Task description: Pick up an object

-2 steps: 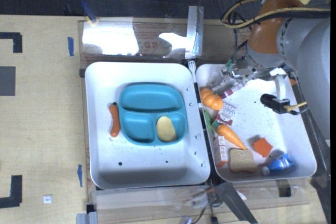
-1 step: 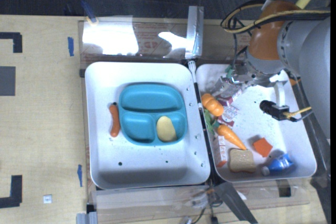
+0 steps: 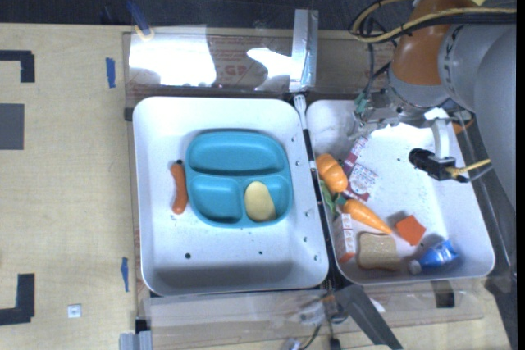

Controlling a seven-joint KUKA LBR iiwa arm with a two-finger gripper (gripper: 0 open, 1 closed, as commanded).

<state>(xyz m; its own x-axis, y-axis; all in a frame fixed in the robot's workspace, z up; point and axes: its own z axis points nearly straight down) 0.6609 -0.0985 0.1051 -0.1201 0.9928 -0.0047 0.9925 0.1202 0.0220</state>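
My gripper hangs over the far left part of the right bin, below the arm's orange band. Just under it lies a pink and white wrapper packet. Beside the packet, an orange carrot rests against the bin's left wall, and a second carrot lies nearer the front. At the front of this bin are a bread slice, an orange block and a blue object. I see nothing held in the gripper.
The left bin holds a blue divided tray with a yellow oval item in its front right compartment. An orange stick-shaped item lies left of the tray. A black fitting with a yellow cable juts over the right bin.
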